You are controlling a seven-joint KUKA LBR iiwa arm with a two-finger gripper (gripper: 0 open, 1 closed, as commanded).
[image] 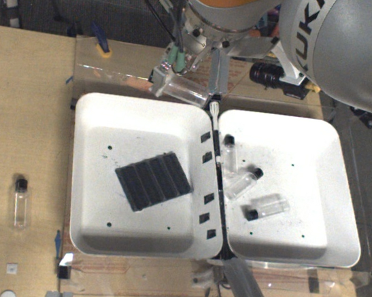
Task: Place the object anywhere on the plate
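vial (179, 90) | lying crosswise in the hand (176, 74), pinched above the left bin's (108, 116) far rim | risk: slipping out before reaching the ridged black plate (152, 180)

Partial black lettering "KUK" on the grey arm (339, 35)

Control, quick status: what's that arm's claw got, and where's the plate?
Gripper above the bins' far edge, shut on a clear vial. Dark ridged plate in left bin, bare. Three more vials in right bin. Path clear.
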